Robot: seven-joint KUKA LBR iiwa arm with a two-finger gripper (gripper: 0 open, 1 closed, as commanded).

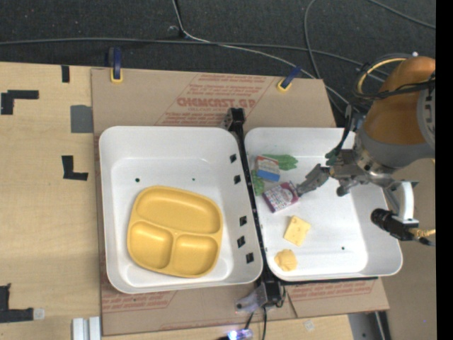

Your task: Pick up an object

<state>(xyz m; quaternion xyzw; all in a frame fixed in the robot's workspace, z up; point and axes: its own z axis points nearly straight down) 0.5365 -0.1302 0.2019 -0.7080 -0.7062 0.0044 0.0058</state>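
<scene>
We find the end effector (pixel 315 180) just right of the purple foil packet (pixel 281 197); finger state unreadable.

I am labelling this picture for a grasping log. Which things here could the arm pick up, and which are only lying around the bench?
For the job, all in the right bin:
- purple packet
- blue and red box
- green item
- yellow cheese wedge
- small yellow piece
- gripper

Just lying about:
- yellow divided tray in the left bin
- cardboard sheet
- black cables
</scene>
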